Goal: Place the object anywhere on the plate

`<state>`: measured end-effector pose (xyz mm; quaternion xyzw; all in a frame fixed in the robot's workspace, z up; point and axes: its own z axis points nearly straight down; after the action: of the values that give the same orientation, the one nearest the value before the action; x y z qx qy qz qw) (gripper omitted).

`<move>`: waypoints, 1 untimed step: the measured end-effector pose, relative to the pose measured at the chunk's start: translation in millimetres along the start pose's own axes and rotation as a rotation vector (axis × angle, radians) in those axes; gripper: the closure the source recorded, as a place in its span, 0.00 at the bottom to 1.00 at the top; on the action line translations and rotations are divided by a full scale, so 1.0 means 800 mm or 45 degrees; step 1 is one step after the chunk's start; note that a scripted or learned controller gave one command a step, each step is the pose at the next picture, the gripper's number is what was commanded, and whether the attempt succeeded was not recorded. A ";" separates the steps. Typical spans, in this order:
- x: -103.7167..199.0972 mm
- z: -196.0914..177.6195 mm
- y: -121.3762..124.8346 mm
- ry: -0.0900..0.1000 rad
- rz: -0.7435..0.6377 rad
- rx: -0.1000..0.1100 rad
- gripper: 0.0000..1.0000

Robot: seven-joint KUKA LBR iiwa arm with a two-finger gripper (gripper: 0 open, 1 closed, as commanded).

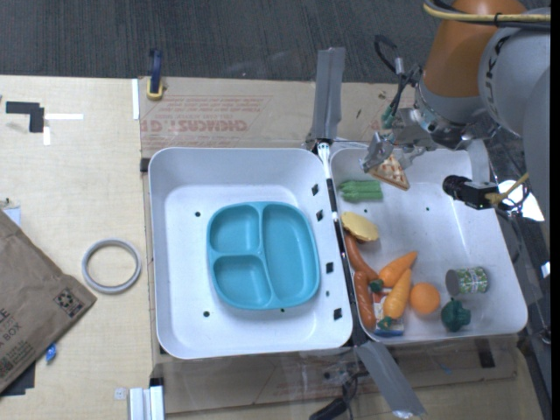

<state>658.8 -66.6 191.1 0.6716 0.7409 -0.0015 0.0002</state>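
A teal plate (262,256) with three compartments lies in the middle of the left bin (175,234). My gripper (383,153) hangs over the far left corner of the right bin (490,234). It is shut on a triangular pizza slice toy (393,173), which juts out below the fingers with its crust toward the right. The slice sits just above and right of a green vegetable (360,190). The arm's orange band and grey wrist rise behind the gripper at the upper right.
The right bin also holds a yellow-brown piece (360,227), two carrots (398,269), an orange (424,299), a broccoli (455,315), a small can (467,280) and a long red piece (354,261). A tape ring (111,264) lies on the bench left of the bins.
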 end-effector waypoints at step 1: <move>0.098 0.001 -0.017 0.002 0.498 0.004 1.00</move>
<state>637.3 10.2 190.4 0.8027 0.5963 -0.0020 -0.0009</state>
